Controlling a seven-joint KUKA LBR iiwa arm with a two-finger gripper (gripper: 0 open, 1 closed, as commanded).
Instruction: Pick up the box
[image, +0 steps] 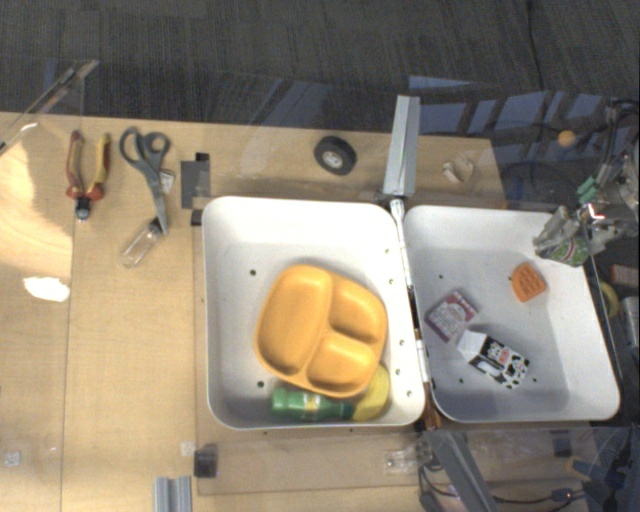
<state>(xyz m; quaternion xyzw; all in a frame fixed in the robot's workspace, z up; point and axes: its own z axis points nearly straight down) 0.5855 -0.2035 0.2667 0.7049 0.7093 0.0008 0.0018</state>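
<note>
In the right bin (560, 400) lies a small black-and-white box (497, 358), tilted, near the bin's middle. Just up and left of it rests a flat reddish-grey packet (452, 314). An orange piece (528, 282) sits further back and to the right. My gripper (563, 243) hangs over the right bin's far right rim, well apart from the box and behind the orange piece. It is small and partly blurred among cables, and nothing is seen held in it.
The left bin (230, 300) holds a yellow sectioned plate (322, 328) lying over a green can (300, 402) and a yellow fruit (374, 396). Scissors (148, 160), pliers (85, 170) and a tape roll (335, 154) lie on the bench behind.
</note>
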